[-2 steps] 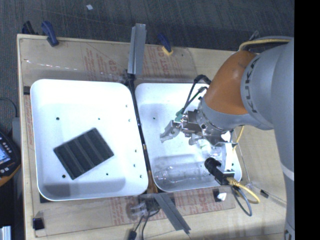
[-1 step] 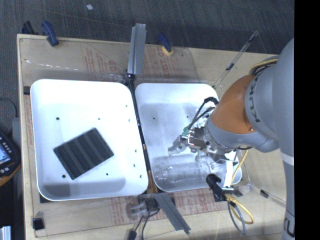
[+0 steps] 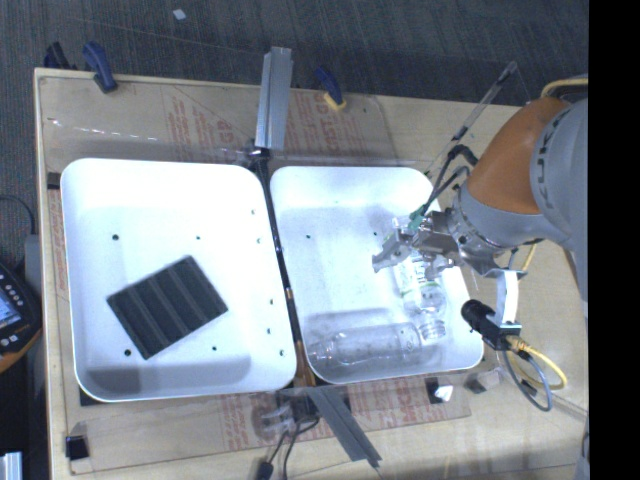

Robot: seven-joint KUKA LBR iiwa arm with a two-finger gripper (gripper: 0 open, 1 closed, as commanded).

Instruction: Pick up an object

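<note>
A workbench seen from above holds two shallow white bins side by side. The right bin serves as the landmark here. To its left, touching along a shared edge, sits the left bin, and inside that one a dark ribbed rectangular pad lies flat, turned at a slant, well apart from the arm.

Inside the right bin are clear plastic bottles, hard to make out against the white floor. One large clear bottle lies on its side along the bin's near wall, its long axis running left to right, its neck end seeming to point right. A smaller clear bottle lies in the right part of the bin, its long axis running roughly from far to near.

The grey arm with its orange band reaches in over the bin's right wall. The gripper hangs over the right half of the bin, just above the far end of the smaller bottle. Whether its jaws are spread or closed is too blurred to tell, and nothing can be seen between them.

The smaller bottle appears the closer target, directly beneath and just nearward of the gripper; the large bottle lies further nearward and left.
</note>
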